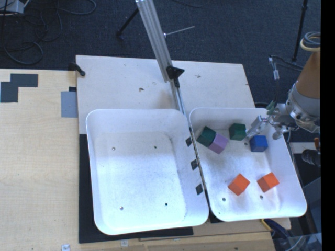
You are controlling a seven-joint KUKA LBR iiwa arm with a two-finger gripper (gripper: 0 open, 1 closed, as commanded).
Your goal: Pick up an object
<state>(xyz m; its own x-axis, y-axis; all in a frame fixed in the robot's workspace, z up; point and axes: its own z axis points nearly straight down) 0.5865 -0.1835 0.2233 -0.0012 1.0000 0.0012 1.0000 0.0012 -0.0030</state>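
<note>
The gripper (265, 127) hung right over the blue block (258, 143) in the right bin (293, 192). It could miss, because the green block (237, 131) sat so near. I couldn't tell how it was set, or if it touched the block.

Bright, even overhead light washes the 2 white bins (141, 171) nearly featureless. Shadows stay soft and short. The worktop (36, 140) is sharp; the dark floor at top loses detail.
</note>
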